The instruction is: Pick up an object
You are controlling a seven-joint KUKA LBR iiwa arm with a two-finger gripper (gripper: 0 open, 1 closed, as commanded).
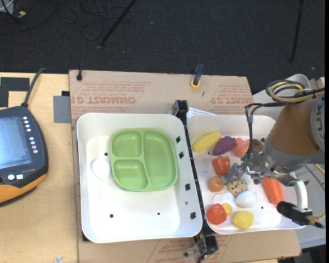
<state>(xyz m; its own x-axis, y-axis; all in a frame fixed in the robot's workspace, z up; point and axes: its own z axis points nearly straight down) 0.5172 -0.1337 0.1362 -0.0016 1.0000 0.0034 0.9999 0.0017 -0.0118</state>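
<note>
Nothing looks lifted yet: every toy food piece appears to rest on the floor of the right-hand shallow white plastic bin [200, 215], so the whole pick seems left to do.

Nearest the camera in that bin lie a round red tomato-like piece [216, 214], a small yellow ball [227, 207] touching it, a yellow lemon-shaped piece [243, 219] and a white egg-shaped piece [245, 199]. Just behind them are a tan, dark-speckled cookie-like block [237, 187] and a small orange round piece [216, 183]. To the right lies an orange carrot-shaped piece [273, 190].

The dark metal gripper [247, 167] hangs low over the middle of the bin, below the arm's grey and orange wrist. It sits just above and beside the cookie-like block and the white egg, with a red bell-pepper piece [221, 164] just to its left. I cannot tell how the gripper is set, as its tips blend into the clutter, and nothing is plainly held. The nearest candidates are the cookie block and the egg.

Farther back lie a purple grape cluster [224, 145], a yellow corn-like piece [206, 142] and a pinkish-red piece [241, 147].

The left white bin [131, 223] holds a green three-compartment plastic tray [143, 159] and a white egg-like lump [101, 169] beside it.
</note>
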